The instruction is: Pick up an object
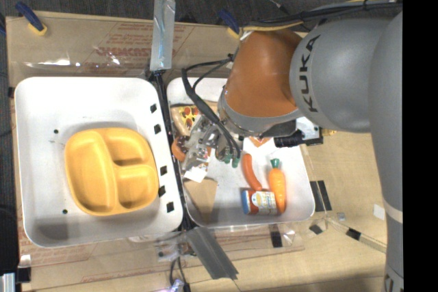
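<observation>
Pincer low in right bin; one carrot, one can.

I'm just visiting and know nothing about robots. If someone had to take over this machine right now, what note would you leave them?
End effector: low in the right bin, at its left side; whether it grips anything cannot be told from here.
Things: a carrot, a red sausage-like piece and a small can lie in the right bin; a pizza slice sits by its left wall. A yellow divided tray lies in the left bin.
Done: the arm has reached in.
Left: a confirmed pick and lift.
</observation>
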Available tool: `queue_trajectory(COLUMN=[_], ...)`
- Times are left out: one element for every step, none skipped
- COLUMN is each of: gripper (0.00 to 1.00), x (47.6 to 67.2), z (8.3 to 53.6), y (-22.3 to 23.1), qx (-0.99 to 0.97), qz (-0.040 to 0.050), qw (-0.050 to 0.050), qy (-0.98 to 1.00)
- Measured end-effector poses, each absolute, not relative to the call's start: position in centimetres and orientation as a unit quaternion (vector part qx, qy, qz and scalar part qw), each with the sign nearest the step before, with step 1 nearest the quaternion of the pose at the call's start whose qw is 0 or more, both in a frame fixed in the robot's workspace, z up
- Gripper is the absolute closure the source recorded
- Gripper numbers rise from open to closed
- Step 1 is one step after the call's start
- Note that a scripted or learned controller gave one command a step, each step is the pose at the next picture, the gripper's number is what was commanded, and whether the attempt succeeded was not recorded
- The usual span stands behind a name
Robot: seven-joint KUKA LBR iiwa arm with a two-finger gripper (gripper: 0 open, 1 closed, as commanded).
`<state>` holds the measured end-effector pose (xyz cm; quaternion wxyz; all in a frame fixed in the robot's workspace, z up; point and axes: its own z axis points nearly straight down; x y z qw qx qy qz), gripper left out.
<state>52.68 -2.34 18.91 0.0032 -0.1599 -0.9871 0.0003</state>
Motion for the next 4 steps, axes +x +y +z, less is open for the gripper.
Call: queue_trajectory(gripper=[1.00, 1.00, 1.00, 1.00], x=[54.5, 50.5, 59.7, 64.8], z=[27.7, 19.0, 25.1, 24.0], y=[-6.7, -6.3, -8.3, -6.8], qx=[-0.219, -0.331, -0.369, -0.391], qz=[0.0003, 0.0007, -0.0003, 0.0005], qw=[-0.004, 0.003, -0.002, 0.000], qy=[-0.976, -0.944, -0.930, -0.921])
